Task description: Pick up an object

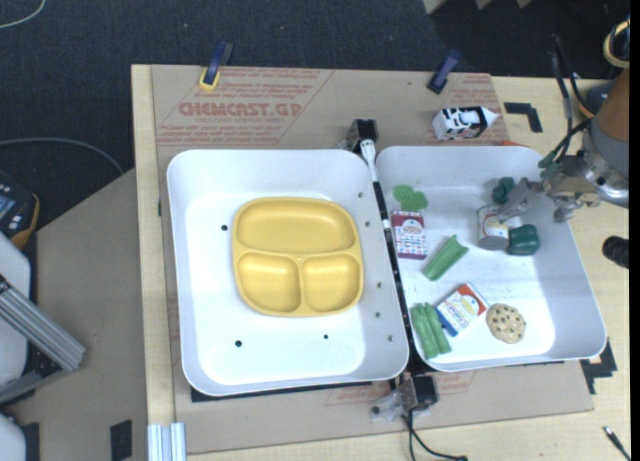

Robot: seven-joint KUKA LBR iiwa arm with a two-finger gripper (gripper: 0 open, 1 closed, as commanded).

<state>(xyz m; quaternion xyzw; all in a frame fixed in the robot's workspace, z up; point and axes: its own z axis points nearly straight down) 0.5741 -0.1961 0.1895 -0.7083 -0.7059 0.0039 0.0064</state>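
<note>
Gripper [508,217] sits low in the right bin [580,279]; we can't tell its grip, but the dark green piece [523,240] lies just below-right, nearly touching.

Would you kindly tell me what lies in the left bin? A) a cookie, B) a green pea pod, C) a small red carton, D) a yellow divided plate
D: the yellow plate with three compartments lies in the left bin, while the cookie, pea pod and red carton all lie in the right bin.
</note>
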